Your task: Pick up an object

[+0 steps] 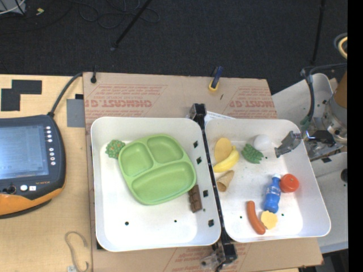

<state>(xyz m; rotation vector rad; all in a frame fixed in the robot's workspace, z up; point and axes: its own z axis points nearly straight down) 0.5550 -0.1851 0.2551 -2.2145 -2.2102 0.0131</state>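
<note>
A: How's the light?
B: Even, from overhead. The white bins (150, 231) shine bright, nearly washed out; shadows under the green tray (159, 169) are soft and short.
A: Sharpness?
B: Slightly soft throughout; the dark floor (170, 27) up top is dim and grainy.

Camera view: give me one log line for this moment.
pincer: over right bin's far right, holding nothing | bottle, sausage, banana: lying in right bin | green tray: left bin

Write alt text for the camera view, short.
Gripper hovers at the right bin's far right edge, above a banana, blue bottle, sausage and other toy food. The left bin holds a green divided plate.
</note>
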